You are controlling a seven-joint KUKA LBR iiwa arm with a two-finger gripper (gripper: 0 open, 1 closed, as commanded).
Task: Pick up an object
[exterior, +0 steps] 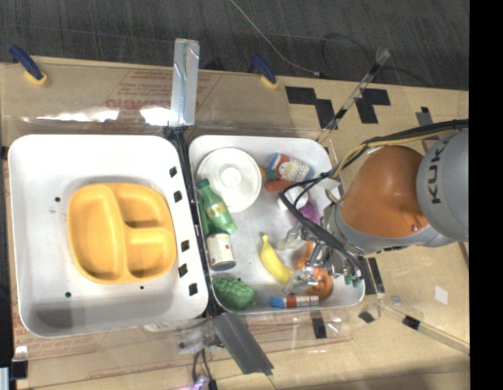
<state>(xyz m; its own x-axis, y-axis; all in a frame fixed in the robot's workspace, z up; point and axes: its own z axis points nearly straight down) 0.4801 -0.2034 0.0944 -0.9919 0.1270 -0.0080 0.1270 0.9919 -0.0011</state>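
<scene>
An orange thing (319, 280) is seen in the right bin's (251, 149) near corner, under the pincer (310, 268). Whether the pincer is shut or apart cannot be told. A banana (275, 262) is seen just beside it. A yellow tray (121, 231) is seen in the left bin (40, 185).

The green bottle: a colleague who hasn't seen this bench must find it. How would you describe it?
Look in the right bin, along its left wall. The green bottle lies there lengthwise, between the white bowl and a small can. It is the only long, green, labelled thing.
</scene>
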